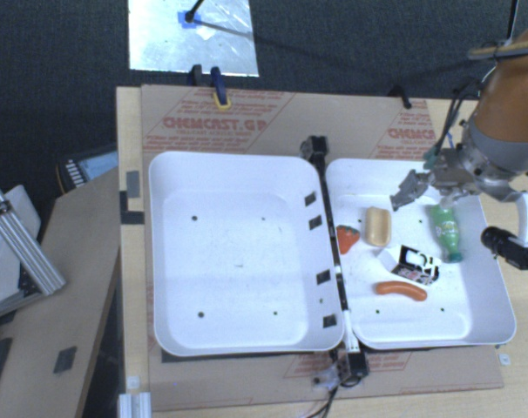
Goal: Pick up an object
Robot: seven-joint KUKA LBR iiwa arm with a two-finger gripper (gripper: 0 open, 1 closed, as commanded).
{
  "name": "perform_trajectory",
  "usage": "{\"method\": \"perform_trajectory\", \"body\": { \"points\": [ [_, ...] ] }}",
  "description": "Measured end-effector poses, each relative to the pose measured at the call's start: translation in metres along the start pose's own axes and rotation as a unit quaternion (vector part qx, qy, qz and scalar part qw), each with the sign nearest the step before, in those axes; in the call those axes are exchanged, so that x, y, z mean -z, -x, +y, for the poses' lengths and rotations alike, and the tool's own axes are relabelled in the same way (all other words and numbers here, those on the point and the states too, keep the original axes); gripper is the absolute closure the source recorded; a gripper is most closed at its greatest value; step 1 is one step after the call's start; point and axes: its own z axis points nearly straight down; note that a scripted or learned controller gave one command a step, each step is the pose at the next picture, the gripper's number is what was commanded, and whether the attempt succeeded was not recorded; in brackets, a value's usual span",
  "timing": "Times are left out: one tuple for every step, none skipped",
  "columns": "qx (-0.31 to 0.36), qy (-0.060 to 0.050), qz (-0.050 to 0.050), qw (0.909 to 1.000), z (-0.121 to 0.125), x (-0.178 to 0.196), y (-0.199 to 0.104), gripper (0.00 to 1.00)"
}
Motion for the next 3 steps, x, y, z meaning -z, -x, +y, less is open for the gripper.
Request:
{"method": "perform_trajectory", "body": {
  "points": [
    [-0.001,-0.005,0.000,1.0000,-0.002,-0.137,0.011,0.00],
    [0.001,0.006,-0.001,1.0000,0.037,-0.034,0.004,0.00],
    [0.001,0.010,-0.002,0.9999,-0.020,-0.156,0.010,0.00]
  ]
}}
